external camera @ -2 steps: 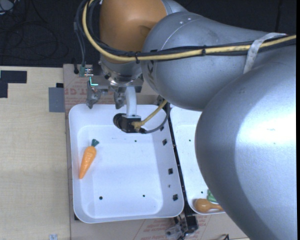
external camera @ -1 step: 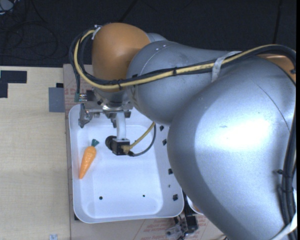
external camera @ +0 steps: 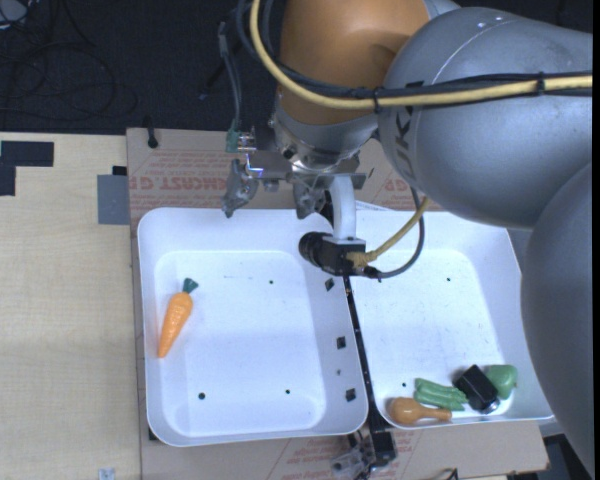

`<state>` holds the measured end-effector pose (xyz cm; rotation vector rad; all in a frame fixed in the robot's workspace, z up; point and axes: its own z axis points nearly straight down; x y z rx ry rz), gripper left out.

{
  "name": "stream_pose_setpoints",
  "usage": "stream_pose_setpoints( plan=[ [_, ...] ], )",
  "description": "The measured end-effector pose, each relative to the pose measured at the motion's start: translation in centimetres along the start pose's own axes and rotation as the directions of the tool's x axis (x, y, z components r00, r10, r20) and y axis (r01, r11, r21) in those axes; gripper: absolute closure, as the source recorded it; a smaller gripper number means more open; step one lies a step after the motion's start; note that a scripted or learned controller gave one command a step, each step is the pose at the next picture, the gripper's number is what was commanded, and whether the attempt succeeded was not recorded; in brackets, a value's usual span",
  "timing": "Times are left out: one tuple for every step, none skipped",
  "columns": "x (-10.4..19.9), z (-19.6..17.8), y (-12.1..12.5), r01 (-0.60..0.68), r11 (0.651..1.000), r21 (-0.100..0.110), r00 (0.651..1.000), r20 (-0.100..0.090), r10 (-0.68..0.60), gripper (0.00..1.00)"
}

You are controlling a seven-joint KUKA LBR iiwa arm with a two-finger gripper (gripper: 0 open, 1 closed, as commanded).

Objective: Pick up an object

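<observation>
The grey arm with its orange band [external camera: 350, 28] reaches in from the right and hangs over the far edge of the two shallow white plastic bins. Its two-finger gripper [external camera: 275, 193] sits above the back rim of the left bin [external camera: 150, 268], its metal fingers spread apart with nothing between them.

A small orange toy carrot with a green top [external camera: 175, 318] lies alone near the left wall of the left bin, tilted, with open white floor to its right and in front of it.

In the right bin [external camera: 480, 268], a yellow-orange pear-shaped toy [external camera: 415, 411], a green pod-like toy [external camera: 440, 395], a small black block [external camera: 477, 387] and a green rounded piece [external camera: 502, 376] crowd together against the near rim. The rest of that bin's floor lies bare.
</observation>
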<state>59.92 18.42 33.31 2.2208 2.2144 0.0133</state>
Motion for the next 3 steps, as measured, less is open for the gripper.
stream_pose_setpoints(
  plan=[
    [5.8,-20.9,-1.3,0.008,1.0,-0.004,1.0,-0.004,-0.008,0.0],
    [5.8,-20.7,-1.3,0.013,1.0,0.018,1.0,0.006,-0.013,1.0],
    [-5.1,-20.3,5.0,-0.007,1.0,0.013,1.0,0.006,0.006,1.0]
  ],
)
